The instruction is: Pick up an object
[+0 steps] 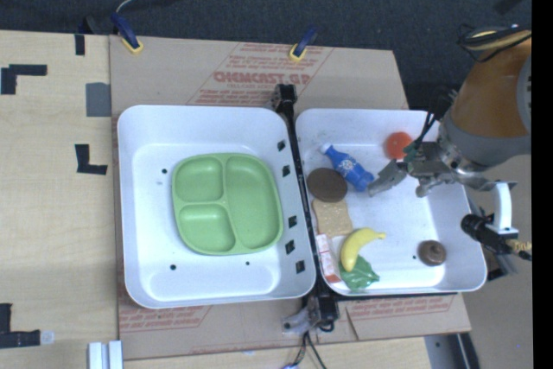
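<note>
The right bin (pixel 449 212) holds several objects. A blue bottle (pixel 347 167) lies near its left wall beside a dark brown disc (pixel 327 184). An orange ball (pixel 398 143) sits toward the far side, partly behind the wrist. A yellow banana (pixel 359 244) and a green leafy piece (pixel 360 275) lie at the near left, with a small brown round piece (pixel 432 252) at the near right. My gripper (pixel 406 181) hangs over the bin's middle, just right of the bottle and below the ball. It is open, and I see nothing between the fingers.
The left bin (pixel 143 186) carries a green divided plate (pixel 228 203). A tan flat pad (pixel 333 216) and a red-and-white tube (pixel 324 255) lie along the right bin's left wall. The grey and orange arm (pixel 488 112) crosses the bin's right rim.
</note>
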`<move>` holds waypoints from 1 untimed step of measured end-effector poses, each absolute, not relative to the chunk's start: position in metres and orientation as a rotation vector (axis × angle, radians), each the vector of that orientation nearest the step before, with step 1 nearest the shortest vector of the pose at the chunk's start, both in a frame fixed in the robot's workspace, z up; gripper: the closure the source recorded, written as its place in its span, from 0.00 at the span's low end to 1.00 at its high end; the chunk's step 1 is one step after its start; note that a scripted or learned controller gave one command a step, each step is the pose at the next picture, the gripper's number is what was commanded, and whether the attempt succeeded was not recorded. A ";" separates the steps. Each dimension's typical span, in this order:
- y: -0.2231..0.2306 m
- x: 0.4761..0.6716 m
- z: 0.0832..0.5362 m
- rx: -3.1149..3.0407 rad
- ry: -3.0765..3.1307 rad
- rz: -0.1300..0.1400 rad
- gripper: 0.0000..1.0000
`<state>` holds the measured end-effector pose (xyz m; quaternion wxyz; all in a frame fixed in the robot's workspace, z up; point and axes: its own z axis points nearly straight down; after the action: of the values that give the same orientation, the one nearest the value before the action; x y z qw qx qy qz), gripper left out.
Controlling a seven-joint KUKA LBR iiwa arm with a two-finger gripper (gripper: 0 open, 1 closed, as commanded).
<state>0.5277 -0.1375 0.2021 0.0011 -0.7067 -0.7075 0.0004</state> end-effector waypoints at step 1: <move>-0.099 0.566 0.097 -2.225 -2.227 -0.011 0.00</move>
<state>0.5657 -0.0991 0.0970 -0.0031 -0.7068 -0.7074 -0.0035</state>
